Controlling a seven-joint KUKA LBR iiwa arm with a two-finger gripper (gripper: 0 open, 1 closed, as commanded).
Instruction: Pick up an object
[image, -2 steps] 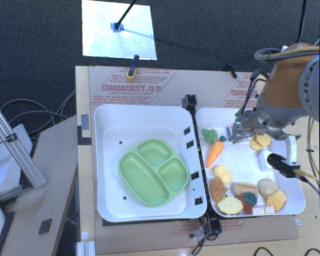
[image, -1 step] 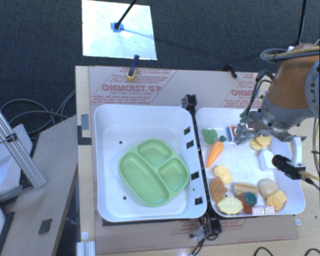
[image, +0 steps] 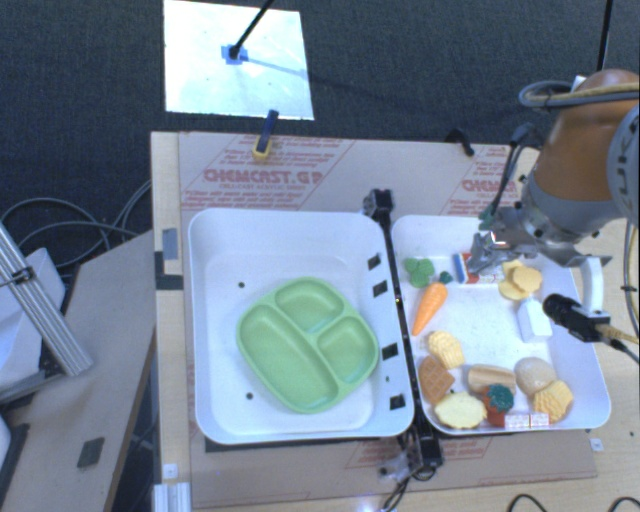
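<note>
The right white bin (image: 598, 400) holds several toy foods: an orange carrot (image: 430, 305), a green leafy piece (image: 418, 270), a small red and blue item (image: 460, 268), pale yellow slices (image: 520, 282), a white block (image: 533, 320) and a ridged yellow piece (image: 447, 348). Along the front lie a brown biscuit (image: 436, 378), a yellow wedge (image: 460, 410), a bun (image: 490, 377), a beige lump (image: 534, 374) and a corn-like piece (image: 553, 400). My gripper (image: 483, 256) hangs low over the bin's back part, just right of the red and blue item and left of the yellow slices.
The left white bin (image: 215, 300) carries a green divided plate (image: 305, 343). A black clipped divider (image: 390, 300) runs between the bins. The grey and orange arm (image: 585, 150) covers the right bin's back right corner, and a black cylinder (image: 572, 316) juts out over its right side.
</note>
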